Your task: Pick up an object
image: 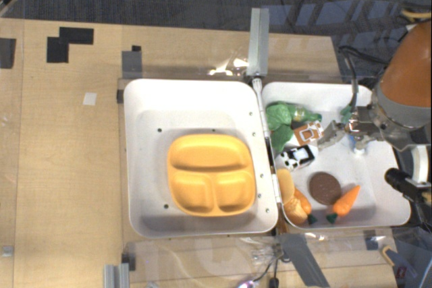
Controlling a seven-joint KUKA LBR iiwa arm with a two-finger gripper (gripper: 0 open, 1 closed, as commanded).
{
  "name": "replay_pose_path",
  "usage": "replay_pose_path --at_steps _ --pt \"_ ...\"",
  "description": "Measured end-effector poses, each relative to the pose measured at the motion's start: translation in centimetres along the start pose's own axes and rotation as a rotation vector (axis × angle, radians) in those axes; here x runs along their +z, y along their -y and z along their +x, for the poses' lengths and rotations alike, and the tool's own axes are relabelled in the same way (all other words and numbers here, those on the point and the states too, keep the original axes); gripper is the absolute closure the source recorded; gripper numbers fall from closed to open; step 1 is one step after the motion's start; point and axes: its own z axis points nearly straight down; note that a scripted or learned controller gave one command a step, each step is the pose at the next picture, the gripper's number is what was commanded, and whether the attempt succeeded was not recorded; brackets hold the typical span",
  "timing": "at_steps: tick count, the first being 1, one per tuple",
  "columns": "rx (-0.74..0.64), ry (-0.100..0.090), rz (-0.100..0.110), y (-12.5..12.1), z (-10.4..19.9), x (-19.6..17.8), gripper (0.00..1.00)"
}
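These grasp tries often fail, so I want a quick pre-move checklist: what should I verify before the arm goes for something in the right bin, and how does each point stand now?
1. Objects within reach in the right bin: ok; carrot, brown disc and green leafy toy lie there.
2. Pincer over that bin: ok, near its upper middle.
3. Pincer free of any object: cannot tell.
4. Carrot and disc apart enough for a clean grasp: not ok, they touch or nearly touch.
5. Left bin out of the path: ok; it holds just the yellow tray.
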Motion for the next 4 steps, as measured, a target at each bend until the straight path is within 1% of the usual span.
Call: replay_pose_path --at_steps 1,2,3,4 --pt "-0.111 0.0 0.002 3.3 -2.8 12.6 0.0" --pt "-0.113 0.001 -0.005 3.0 -2.8 11.4 1.0" --pt "-0.013 0.0 -0.004 3.0 4.8 -2.3 1.0" --pt "0.435 0.001 0.0 0.6 2.0 -5.5 1.0"
